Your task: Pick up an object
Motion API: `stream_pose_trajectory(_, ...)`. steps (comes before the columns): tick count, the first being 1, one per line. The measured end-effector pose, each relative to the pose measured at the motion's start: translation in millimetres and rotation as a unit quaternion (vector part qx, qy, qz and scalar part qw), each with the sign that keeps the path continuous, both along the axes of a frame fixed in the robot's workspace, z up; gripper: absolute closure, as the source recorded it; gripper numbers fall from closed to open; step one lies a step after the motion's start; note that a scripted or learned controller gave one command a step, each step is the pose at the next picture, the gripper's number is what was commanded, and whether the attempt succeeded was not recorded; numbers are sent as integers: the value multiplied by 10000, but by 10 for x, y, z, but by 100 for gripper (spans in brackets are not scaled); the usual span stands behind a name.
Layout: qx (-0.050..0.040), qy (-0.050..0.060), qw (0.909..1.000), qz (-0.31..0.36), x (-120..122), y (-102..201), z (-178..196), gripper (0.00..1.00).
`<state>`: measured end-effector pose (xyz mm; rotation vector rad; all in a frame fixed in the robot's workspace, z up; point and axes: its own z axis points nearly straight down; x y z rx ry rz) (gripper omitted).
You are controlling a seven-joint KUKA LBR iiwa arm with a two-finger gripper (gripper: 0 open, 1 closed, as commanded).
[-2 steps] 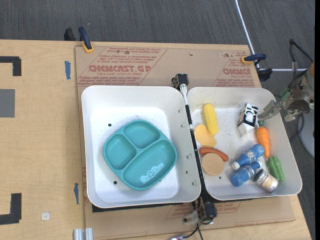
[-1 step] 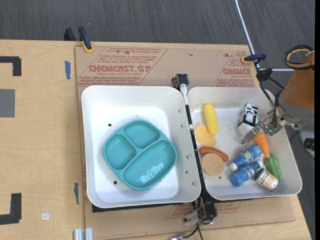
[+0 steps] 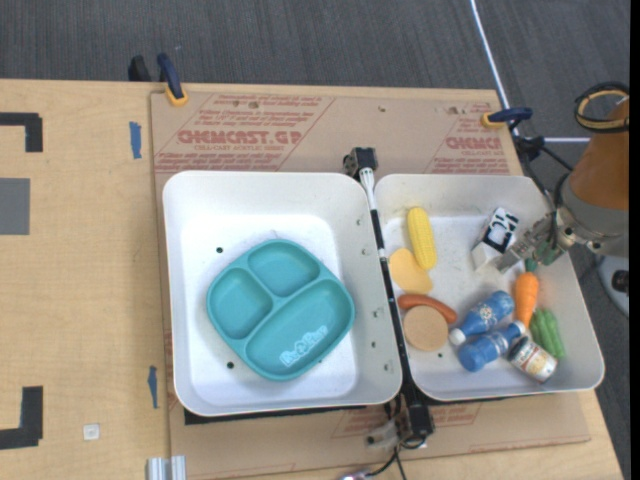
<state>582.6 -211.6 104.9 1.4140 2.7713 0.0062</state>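
Observation:
The right bin (image 3: 590,368) holds a jumble of toy items. A yellow corn cob (image 3: 421,237) and a pale yellow wedge (image 3: 407,268) lie at its left. A tan round disc (image 3: 425,329) sits under an orange sausage (image 3: 428,305). Two blue bottles (image 3: 487,334) lie in the middle, with an orange carrot (image 3: 526,296), a green pod (image 3: 548,332) and a small jar (image 3: 533,360) to their right. A black-and-white box (image 3: 499,231) stands at the back. My gripper (image 3: 537,247) hangs over the bin's right side, between that box and the carrot's top.
The left bin (image 3: 190,208) holds a teal divided plate (image 3: 281,307). A black clip (image 3: 360,160) sits at the back where the bins meet. Orange and blue clamps (image 3: 174,87) hold the cardboard sheet. A white cable (image 3: 490,48) runs off at the upper right.

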Motion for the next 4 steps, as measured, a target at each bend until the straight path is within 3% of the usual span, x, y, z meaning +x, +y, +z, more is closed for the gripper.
stream_pose_trajectory(1,25,140,9862,1652,44,618,-187,100)
stream_pose_trajectory(2,27,144,9862,1652,40,618,-194,0)
stream_pose_trajectory(3,12,150,9670,2542,-647,147,-195,0)
stream_pose_trajectory(4,0,113,9673,2532,-624,150,-83,100)
